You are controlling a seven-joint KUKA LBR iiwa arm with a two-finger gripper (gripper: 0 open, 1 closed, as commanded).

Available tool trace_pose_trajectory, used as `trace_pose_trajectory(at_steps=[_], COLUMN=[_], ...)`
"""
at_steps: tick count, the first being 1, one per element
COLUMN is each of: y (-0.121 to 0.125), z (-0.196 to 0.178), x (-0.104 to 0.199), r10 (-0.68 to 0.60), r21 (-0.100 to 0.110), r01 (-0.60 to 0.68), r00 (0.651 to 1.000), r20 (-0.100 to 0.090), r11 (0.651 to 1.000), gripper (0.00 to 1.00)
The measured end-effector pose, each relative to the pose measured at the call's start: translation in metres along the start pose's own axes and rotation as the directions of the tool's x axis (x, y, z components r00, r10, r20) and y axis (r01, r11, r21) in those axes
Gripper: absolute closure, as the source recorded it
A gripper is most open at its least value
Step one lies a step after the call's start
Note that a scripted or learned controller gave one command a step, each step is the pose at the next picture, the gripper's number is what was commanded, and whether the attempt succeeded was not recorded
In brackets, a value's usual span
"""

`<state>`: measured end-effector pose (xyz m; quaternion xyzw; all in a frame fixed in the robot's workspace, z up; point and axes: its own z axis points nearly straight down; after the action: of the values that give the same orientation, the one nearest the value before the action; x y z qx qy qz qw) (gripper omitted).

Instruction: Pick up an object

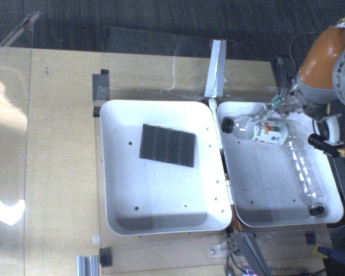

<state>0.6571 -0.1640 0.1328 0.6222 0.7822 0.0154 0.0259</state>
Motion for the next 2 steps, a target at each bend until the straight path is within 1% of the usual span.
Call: trace_pose_trajectory(at_steps=[1,2], y=[0.0004,0.0013], z=[-0.0001,-0.0001], x=[0.0002,0.0018], r10=[-0.068,-0.101], r21=[-0.001,-0.002], r01=[0.068,0.101], r00=[0.998,0.995], r20=[0.000,0.000], r11=[0.998,0.995], gripper=[0.00,0.00])
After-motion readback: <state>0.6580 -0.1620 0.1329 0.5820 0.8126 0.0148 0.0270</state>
